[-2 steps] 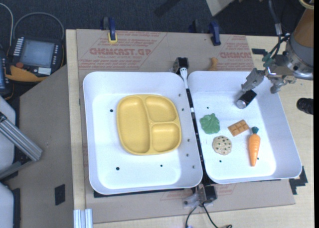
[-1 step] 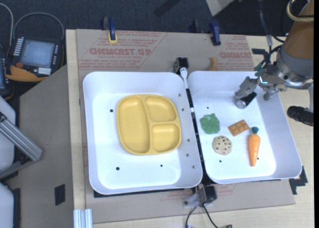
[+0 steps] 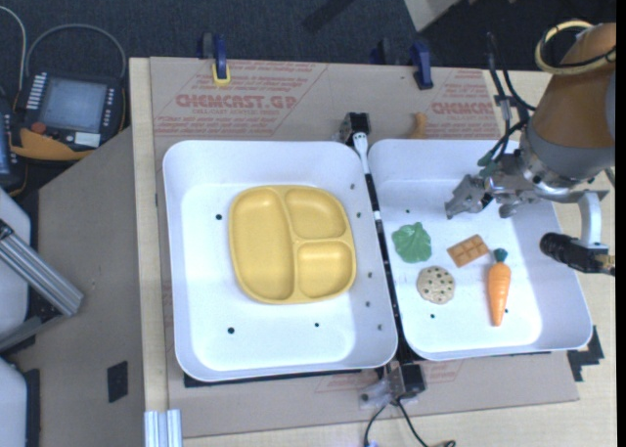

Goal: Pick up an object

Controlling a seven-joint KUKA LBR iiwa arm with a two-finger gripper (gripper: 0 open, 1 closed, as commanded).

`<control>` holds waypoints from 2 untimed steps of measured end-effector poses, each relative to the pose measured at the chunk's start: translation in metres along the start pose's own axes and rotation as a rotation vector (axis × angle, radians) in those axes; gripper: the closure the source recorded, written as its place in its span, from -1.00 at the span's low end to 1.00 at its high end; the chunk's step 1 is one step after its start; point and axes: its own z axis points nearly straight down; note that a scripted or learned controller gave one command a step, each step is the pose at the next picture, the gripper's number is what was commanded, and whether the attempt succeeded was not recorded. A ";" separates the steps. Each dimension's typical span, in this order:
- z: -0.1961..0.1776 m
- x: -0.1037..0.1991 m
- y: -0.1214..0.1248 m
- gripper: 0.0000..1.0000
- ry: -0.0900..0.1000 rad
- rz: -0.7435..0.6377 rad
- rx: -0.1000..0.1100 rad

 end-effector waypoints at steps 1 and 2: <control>0.047 0.006 0.005 -1.00 0.000 -0.001 0.000; 0.033 0.006 0.006 1.00 -0.002 0.000 -0.007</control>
